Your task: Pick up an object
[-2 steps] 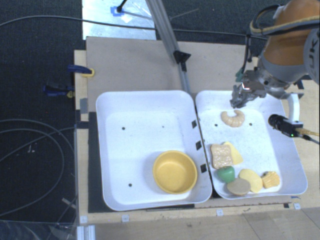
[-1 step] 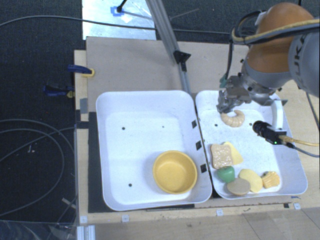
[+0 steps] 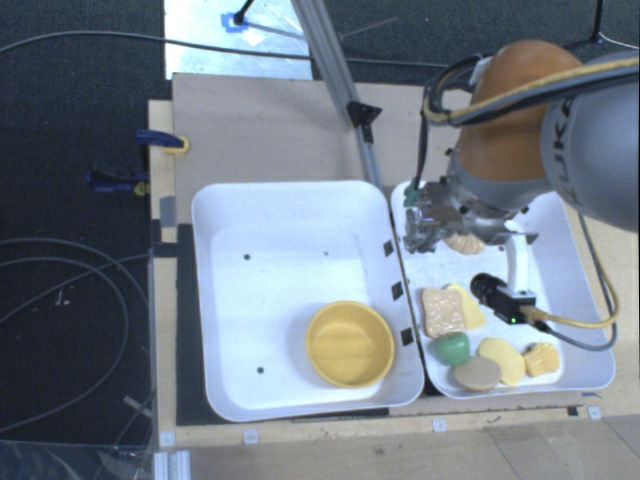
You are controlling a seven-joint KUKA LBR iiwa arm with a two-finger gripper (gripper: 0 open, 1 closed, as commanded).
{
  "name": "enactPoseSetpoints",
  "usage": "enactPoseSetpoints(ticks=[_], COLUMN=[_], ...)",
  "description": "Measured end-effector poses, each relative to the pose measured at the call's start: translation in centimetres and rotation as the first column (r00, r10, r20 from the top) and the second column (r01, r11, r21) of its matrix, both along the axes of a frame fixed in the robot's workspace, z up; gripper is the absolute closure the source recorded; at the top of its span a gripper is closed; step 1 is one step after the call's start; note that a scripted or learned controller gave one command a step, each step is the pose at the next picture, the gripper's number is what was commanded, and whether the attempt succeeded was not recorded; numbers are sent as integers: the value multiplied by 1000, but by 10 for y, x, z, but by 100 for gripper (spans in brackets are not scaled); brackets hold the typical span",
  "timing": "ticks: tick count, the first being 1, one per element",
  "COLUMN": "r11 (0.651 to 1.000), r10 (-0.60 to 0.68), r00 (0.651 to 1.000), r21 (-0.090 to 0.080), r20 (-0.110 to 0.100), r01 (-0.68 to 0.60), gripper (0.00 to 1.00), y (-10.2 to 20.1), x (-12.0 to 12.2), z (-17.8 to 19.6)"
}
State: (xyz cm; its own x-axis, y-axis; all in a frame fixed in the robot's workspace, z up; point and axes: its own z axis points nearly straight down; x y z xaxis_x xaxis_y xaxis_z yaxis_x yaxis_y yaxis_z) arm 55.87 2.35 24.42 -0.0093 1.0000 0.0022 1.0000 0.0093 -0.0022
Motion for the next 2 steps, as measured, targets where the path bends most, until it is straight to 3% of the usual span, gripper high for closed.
enactPoseSetpoints(ticks=[1,2], r11=[1000,1000], r10=[2,-7], r00=[1000,1000], r21=[0,-1], r20=[1,3], r01=[-2,7], gripper=[100,0], y=[53,50], x=[-18,-18], z=[-10,-10])
